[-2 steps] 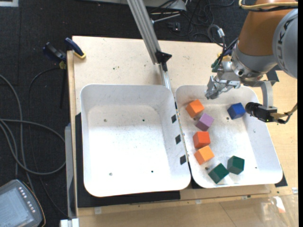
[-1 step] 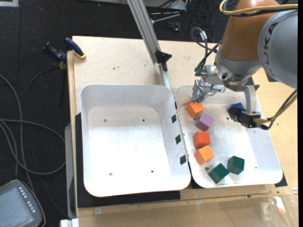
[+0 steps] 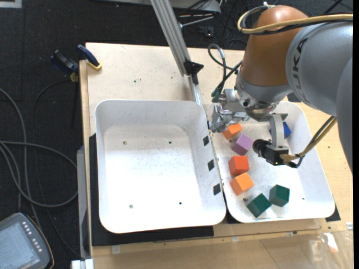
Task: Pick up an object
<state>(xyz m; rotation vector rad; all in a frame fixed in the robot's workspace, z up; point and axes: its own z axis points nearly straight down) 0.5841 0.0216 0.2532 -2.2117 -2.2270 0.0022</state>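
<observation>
The pincer (image 3: 225, 116) hangs over an orange block (image 3: 232, 131) (right bin (image 3: 317, 192)); its grip apparently can't be told.

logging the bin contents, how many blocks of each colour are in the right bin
orange: 3, one by the gripper, one reddish, one lower
purple: 1
green: 2, one and another
blue: 1, partly hidden behind the arm
total: 7 visible in the right bin
</observation>
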